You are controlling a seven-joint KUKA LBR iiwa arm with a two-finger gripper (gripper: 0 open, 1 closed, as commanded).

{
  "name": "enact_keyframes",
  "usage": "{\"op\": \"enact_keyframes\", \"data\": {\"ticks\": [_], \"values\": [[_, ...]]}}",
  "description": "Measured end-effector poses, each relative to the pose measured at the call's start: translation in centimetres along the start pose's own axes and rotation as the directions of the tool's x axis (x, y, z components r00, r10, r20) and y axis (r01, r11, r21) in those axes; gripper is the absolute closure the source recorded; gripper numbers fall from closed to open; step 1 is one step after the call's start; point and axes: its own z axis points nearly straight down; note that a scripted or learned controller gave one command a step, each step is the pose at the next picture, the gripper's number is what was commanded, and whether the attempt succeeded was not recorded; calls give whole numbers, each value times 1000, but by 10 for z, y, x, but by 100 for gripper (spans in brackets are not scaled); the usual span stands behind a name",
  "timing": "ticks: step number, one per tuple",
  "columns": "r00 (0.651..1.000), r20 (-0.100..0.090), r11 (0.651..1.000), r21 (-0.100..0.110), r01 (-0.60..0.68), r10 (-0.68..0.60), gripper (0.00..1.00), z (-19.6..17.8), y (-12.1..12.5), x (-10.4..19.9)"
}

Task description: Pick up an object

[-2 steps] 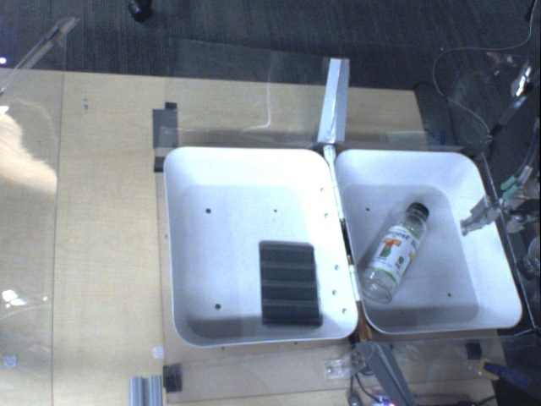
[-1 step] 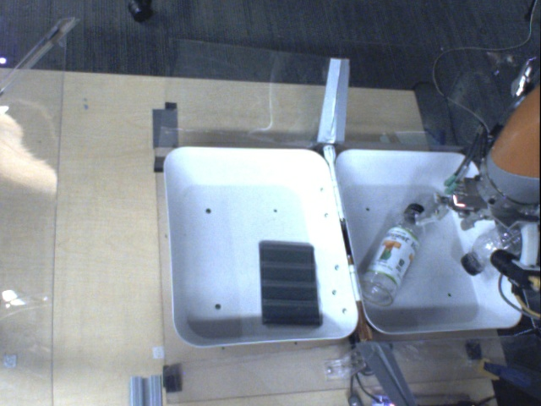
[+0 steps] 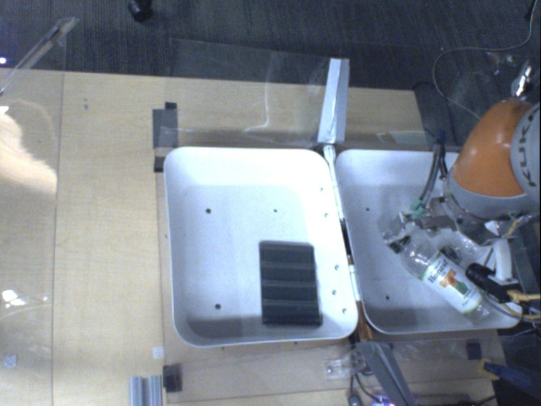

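Gripper [image 3: 416, 220] low in right bin [image 3: 372, 227], jaw state: cannot tell. Clear plastic bottle [image 3: 444, 276] beside it: light, slick, crushable, rolls. Grab mid-body across label. 1 black ribbed block [image 3: 289, 282] in left bin [image 3: 194, 227].

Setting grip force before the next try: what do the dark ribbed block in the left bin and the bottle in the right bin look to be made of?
The ribbed block: matte black, probably rubber or foam; it shows no glare and has soft-edged ridges. The bottle: clear thin plastic, glossy, judging by its see-through body and highlights, with a white and green label.
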Motion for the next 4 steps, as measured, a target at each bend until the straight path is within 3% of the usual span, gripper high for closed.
{"op": "enact_keyframes", "data": {"ticks": [1,2,3,4], "values": [[997,2,997,-6,73,-73,0,30,37,7],[970,-6,970,16,242,-242,0,32,118,15],[984,1,984,-1,176,-176,0,7,48,0],[997,2,997,-4,80,-80,0,31,64,-18]]}}
